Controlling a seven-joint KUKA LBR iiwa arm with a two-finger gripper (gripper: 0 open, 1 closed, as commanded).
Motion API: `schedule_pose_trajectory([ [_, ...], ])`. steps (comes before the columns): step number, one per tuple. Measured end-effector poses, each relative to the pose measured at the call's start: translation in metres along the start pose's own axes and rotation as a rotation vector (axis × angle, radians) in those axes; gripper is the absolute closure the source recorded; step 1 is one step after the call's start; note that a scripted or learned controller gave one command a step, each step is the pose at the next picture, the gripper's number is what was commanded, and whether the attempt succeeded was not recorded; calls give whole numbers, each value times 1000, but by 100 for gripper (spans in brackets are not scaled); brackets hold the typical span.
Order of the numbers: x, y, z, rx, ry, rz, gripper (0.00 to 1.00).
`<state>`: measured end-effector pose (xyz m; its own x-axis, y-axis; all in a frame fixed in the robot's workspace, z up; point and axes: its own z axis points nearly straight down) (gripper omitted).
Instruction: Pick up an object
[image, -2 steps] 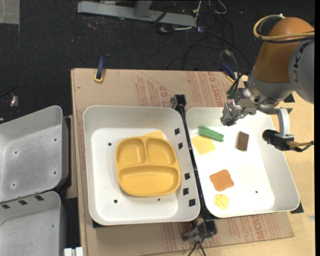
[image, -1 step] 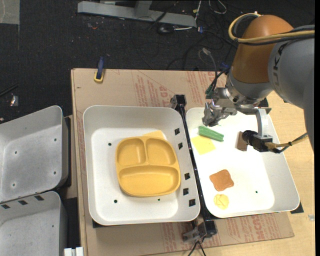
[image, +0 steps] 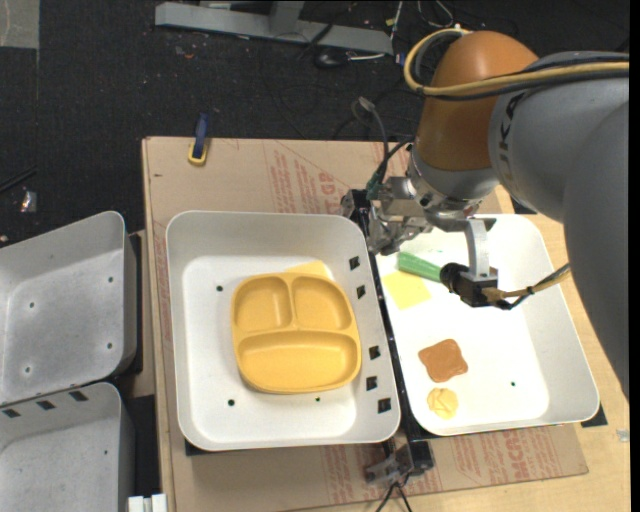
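So the green block (image: 418, 265) sits at the far left corner of the right bin (image: 560, 400), just under the gripper (image: 400, 225); can't tell its state. Yellow sheet (image: 407, 291), brown piece (image: 442, 359) nearer. Left bin (image: 190, 400) holds a yellow tray (image: 295, 333).

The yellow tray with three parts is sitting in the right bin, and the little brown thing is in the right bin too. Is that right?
Not quite. The yellow tray sits in the left bin, not the right one. The camera view shows it there, with its three parts facing up. The rest holds: the little brown thing lies in the right bin.
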<state>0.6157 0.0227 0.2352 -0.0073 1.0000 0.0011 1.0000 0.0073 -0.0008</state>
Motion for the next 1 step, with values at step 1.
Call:
schedule_pose_trajectory([
  [1,61,-12,-5,0,1,-2,100],
])
